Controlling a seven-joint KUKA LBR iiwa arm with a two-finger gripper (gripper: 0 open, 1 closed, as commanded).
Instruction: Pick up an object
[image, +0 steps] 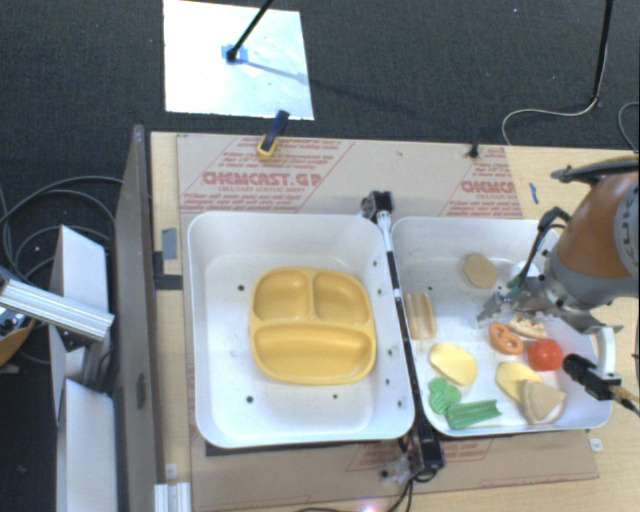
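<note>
Your pincer (508, 298), grip state unclear, hovers with the orange slice (505, 338) just below it, tomato (545, 353) beyond.

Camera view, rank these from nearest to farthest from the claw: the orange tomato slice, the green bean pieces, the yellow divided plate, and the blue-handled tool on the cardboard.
From the claw:
1. Orange tomato slice, right bin, just below it.
2. Green bean pieces, right bin's front.
3. Yellow divided plate, left bin's middle.
4. Blue-handled tool, on the cardboard behind the left bin.
</note>
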